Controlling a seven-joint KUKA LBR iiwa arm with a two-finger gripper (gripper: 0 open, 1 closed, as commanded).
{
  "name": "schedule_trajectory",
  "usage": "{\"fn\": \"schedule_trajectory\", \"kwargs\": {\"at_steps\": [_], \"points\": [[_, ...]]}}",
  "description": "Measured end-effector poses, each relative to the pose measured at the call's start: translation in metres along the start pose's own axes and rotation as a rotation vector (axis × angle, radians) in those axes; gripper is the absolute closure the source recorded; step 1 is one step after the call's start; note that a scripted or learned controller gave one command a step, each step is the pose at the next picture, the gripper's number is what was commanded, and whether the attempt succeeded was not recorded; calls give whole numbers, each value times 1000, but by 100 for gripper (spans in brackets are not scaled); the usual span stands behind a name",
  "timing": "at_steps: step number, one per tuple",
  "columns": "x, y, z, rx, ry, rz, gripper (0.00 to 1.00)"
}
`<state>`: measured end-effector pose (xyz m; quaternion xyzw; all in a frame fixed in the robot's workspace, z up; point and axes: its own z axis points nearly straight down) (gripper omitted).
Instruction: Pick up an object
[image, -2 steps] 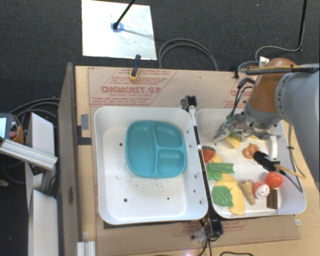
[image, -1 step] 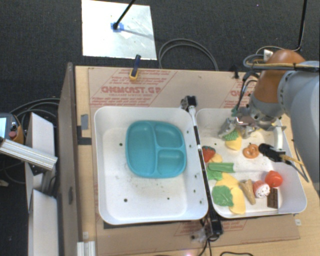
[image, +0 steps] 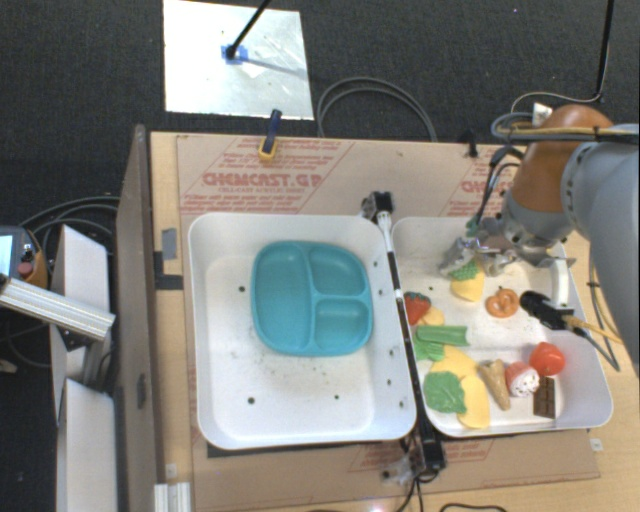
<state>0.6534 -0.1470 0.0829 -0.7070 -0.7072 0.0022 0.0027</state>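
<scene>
My gripper (image: 478, 253) hangs low over the back of the right bin (image: 590, 400), reaching in from the right. Directly under it lie a small green piece (image: 463, 270) and a yellow wedge (image: 467, 289), and the green piece looks to touch the gripper's tip. Nothing is lifted clear of the bin. An orange pretzel (image: 502, 302) lies just to the right of the yellow wedge.
The right bin also holds a strawberry (image: 417, 306), green beans (image: 441, 340), a yellow banana (image: 468, 388), a green leaf (image: 443, 392), a red tomato (image: 547, 358), a mushroom (image: 522, 380) and a brown block (image: 545, 398). The left bin (image: 225, 330) holds a teal divided plate (image: 311, 298).
</scene>
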Motion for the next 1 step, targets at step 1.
{"fn": "schedule_trajectory", "kwargs": {"at_steps": [1], "points": [[0,3,-13,-11,-2,-2,100]]}}
